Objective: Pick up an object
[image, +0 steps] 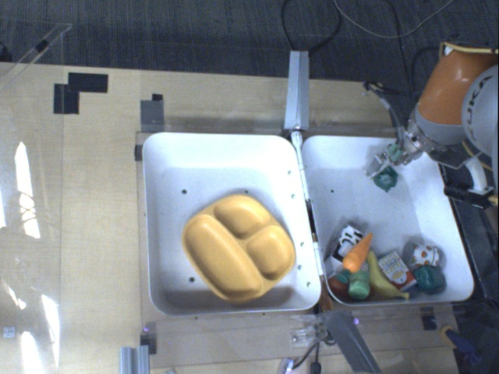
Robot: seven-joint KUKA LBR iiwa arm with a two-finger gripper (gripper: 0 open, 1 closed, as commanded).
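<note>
The gripper (387, 167) hangs over the far part of the right bin (335, 201), well apart from the toys heaped at that bin's near edge. A small teal thing (385, 180) sits right at its tip; whether it is caught there or merely lying on the bin floor beneath cannot be told, nor can how wide the gripper stands.

The heap holds a carrot (357, 253) lying tilted across a black-and-white box (346, 241), with a banana (381, 277) just beside the carrot, a green piece (358, 287) touching the banana's left side, a small carton (396, 267) to the banana's right, and a teal lump (429, 280) beyond that.

These look like light, hollow plastic play pieces: stiff, smooth and likely slippery. The carrot seems the easiest pick, since it lies on top; closing across its thicker middle would probably beat the tapered end, which could squirt out. The banana's curve invites rolling.

The left bin (164, 209) carries a big yellow moulded tray (238, 245), probably too broad for a pinch except at its rim.
</note>
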